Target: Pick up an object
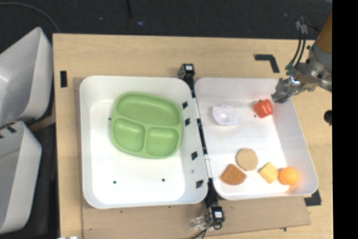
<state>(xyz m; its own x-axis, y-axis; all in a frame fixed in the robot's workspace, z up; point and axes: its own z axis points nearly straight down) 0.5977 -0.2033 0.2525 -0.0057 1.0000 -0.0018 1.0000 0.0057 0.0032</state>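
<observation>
Red object (263,108), a small blocky piece, looks like the likeliest target, since it lies just beside the gripper (282,92), at about eight o'clock from the fingertips, resting on the floor of the right bin (291,137) near that bin's upper right part. The gripper hangs over the bin's upper right corner, coming in from three o'clock; whether it is released or clenched I cannot tell at this size, and nothing shows between its tips, so I judge that no object is lifted yet. Every piece in view rests on the bin floor, which suggests the pick is at its approach stage: the descent onto a piece, the closing and the lift all seem left to do. Outward from the red object, at nine o'clock from it, lies a pale translucent cup-like thing (224,115), apart from it. Further down, toward six o'clock, four food-like pieces sit near the bin's lower edge: a round tan biscuit (246,159), a brown wedge (233,175) at its seven o'clock, a yellow block (268,172) at its four o'clock, and an orange ball (289,176) touching or nearly touching the yellow block on its three o'clock side. The left bin (100,176) holds a green divided plate (146,125) in its upper half, well apart from the arm and untouched by it.
</observation>
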